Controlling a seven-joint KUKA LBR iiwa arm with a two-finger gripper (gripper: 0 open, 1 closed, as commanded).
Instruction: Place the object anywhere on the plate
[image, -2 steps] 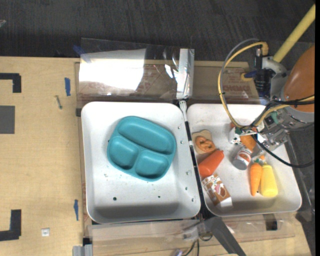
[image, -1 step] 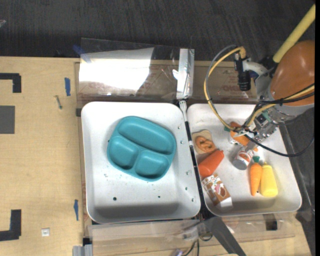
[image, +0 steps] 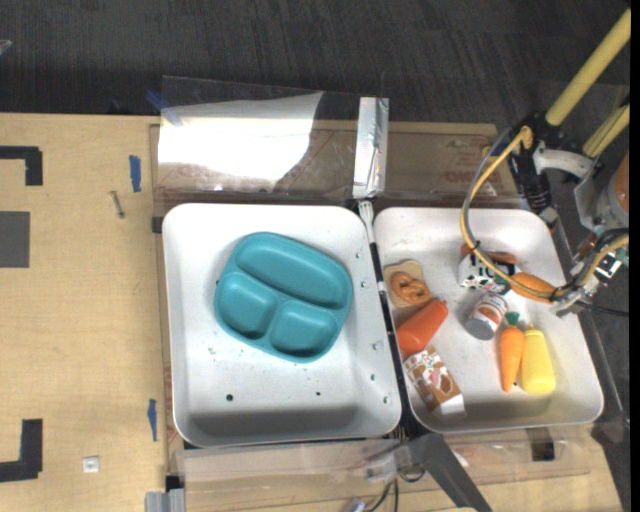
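Two white bins side by side. Left bin (image: 190, 300) carries the teal plate (image: 283, 293), three compartments, sitting toward the bin's centre and far edge, nothing on it. Right bin (image: 575, 400) holds the candidates, all small toy food.

Largest to smallest:
- Orange-red pepper-like piece (image: 422, 325) near the bin's left edge.
- Printed carton (image: 434, 381) at the near-left corner.
- Yellow piece (image: 537, 362) touching an orange carrot (image: 511, 355) near the right edge.
- Small can (image: 484, 314) mid-bin.
- Round bread-like piece (image: 406, 283) by the left edge.

Likely light, hard, slick plastic; the carton's flat sides look easiest to pinch, the rounded ones across the middle.

The gripper (image: 590, 282) sits at the right bin's right edge; finger state cannot be told, nothing visibly held.
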